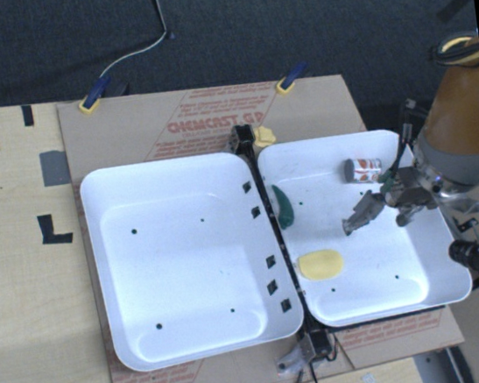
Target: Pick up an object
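1. Camera view, looking down at a slant: my grey arm with the orange band (466,114) enters from the right and hangs over the right-hand shallow white plastic bin (430,292).
2. My two-finger claw (375,214) sits above the middle of that bin. One dark finger (359,213) points left toward the divider; a second (409,214) shows closer to the wrist. There is a gap between them, so I record the claw as released, with nothing between the fingers.
3. Small red-and-white cylindrical can (363,169): lying on its side near the far wall of the right bin, just beyond my claw and apart from it.
4. Flat pale-yellow rounded piece (320,264): on the bin floor, nearer the front, left of and below my claw, not touching it.
5. Dark green curved object (282,207): against the left wall of the right bin, beside the black divider strip (266,227) where the two bins meet.
6. Left-hand shallow white plastic bin (106,249): a few small dark dots on its floor.
7. Both bins rest on a brown cardboard sheet with red printing (212,119), held at its far edge by two blue-and-yellow clamps (93,95).
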Motion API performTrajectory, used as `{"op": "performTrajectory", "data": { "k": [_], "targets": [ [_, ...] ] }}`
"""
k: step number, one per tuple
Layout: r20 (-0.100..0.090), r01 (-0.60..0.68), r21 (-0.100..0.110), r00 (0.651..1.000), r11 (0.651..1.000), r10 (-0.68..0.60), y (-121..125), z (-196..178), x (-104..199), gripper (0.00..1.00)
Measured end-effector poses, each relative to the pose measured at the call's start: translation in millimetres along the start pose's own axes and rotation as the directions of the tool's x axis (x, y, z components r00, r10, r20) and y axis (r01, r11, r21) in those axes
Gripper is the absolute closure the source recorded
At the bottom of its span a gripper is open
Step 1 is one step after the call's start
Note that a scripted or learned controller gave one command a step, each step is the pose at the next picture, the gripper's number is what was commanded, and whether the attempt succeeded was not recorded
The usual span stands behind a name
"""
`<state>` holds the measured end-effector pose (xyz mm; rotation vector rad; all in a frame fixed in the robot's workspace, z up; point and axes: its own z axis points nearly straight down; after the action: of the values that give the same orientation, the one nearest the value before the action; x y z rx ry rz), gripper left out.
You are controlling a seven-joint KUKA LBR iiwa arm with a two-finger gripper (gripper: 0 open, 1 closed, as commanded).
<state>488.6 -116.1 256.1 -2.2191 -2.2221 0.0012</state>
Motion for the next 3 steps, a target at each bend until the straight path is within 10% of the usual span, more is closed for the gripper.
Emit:
{"op": "performTrajectory", "data": {
  "k": [1,2,3],
  "targets": [
    [0.000,0.001,0.001,1.000,1.000,-0.001,0,-10,0,1.00],
    [0.002,0.002,-0.012,1.000,1.000,-0.002,9,-115,7,1.00],
    [0.000,0.002,-0.002,1.000,1.000,-0.002,-5,-125,26,1.00]
  ]
}}
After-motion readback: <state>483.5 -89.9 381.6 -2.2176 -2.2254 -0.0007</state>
